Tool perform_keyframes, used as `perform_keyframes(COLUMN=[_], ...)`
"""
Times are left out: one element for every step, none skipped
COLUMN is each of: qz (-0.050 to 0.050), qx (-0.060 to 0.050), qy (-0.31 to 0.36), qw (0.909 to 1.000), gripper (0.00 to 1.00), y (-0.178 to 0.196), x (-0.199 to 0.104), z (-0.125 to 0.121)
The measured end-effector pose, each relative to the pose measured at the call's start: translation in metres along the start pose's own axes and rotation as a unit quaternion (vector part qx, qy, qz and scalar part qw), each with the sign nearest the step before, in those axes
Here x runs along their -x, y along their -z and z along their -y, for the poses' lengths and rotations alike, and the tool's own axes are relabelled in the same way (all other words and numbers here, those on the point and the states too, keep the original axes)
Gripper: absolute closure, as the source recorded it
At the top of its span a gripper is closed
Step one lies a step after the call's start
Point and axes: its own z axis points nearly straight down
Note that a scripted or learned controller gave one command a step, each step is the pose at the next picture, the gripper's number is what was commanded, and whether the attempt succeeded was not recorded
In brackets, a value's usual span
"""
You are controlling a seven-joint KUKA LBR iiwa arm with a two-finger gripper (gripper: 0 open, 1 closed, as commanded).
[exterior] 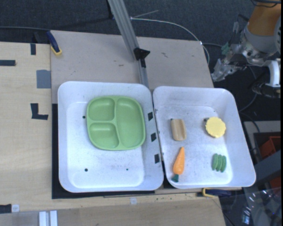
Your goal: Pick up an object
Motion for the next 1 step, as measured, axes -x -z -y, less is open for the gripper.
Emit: perform_keyframes(qz=[-0.002], qx=[-0.003], qy=[0.002], qw=[1.0000], gripper=[1.00], y=[0.0030], x=[-0.0522], z=[0.0104])
